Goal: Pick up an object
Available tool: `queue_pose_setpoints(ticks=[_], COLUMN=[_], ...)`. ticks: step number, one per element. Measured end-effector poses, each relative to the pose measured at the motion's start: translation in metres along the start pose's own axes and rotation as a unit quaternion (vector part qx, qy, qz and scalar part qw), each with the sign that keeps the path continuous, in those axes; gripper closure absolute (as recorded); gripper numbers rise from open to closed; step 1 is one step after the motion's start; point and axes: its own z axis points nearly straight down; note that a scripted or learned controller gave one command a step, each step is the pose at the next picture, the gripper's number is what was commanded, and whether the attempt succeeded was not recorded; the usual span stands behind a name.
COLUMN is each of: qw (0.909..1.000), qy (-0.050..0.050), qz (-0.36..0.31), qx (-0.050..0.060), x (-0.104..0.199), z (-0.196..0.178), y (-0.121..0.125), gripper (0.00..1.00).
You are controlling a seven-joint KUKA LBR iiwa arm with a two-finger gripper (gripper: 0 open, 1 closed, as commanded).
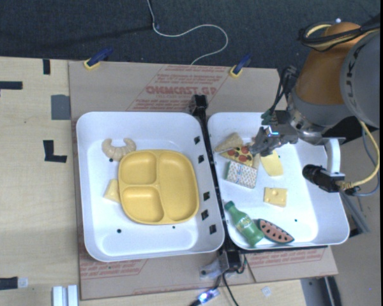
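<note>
My tool (265, 141) hangs low over the right bin (319, 225), just beside the pizza slice (237, 150); its grip I cannot tell.

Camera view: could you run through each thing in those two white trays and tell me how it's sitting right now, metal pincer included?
Yellow divided plate: flat, upright, in the left bin.
Croissant: lying beside the plate's top-left corner.
Pizza slice: lying flat, right bin.
Cracker: flat, below the pizza slice.
Cheese piece: flat, alone.
Green bottle: on its side.
Watermelon slice: lying flat by the bottle.
Pincer: low over the right bin, near the pizza slice.
</note>
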Motion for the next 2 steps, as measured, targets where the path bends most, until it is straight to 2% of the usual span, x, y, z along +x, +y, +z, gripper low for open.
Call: queue_pose_setpoints(ticks=[1,2], qw=[1.0000,1.0000], qy=[0.000,0.000], qz=[-0.001,-0.001], qx=[0.000,0.000], x=[-0.008,0.003], z=[-0.004,0.000], y=[0.008,0.008], gripper=[1.00,1.00])
